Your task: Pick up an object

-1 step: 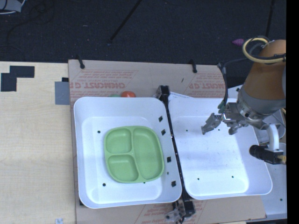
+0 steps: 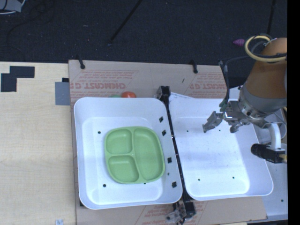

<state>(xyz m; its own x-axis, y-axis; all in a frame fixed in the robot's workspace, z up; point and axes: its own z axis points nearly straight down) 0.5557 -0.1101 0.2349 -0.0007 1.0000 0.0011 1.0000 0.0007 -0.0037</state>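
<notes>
I am looking down on two shallow white bins of smooth, glossy plastic with rounded corners, sitting side by side on a brown cardboard sheet (image 2: 140, 81) printed with red lettering. A black clamp strip (image 2: 171, 144) is running down the seam where the bins meet. The left bin (image 2: 89, 172) is holding a pale green plate (image 2: 134, 154), a matte, rounded-rectangle tray moulded into three compartments, lying flat near the middle of the bin floor. Just beyond the left bin's far rim, a small red-orange rounded object (image 2: 128, 95) is peeking out over the cardboard; I am not able to say what it is from this angle.

The arm is reaching in from the right, its orange band (image 2: 267, 76) sitting above a grey wrist, with a yellow cable loop (image 2: 258, 48) curling on top. The wrist is tilting towards the left, carrying the gripper (image 2: 220, 122) over the upper part of the right bin (image 2: 253, 184).

The metal fingers are pointing left and downwards, and they seem to be standing slightly apart, though the blur and the slanted angle are making that hard to judge, so I cannot tell how far open they are. I am seeing nothing between them. The gripper is well apart from the green plate, which is lying in the other bin.
</notes>
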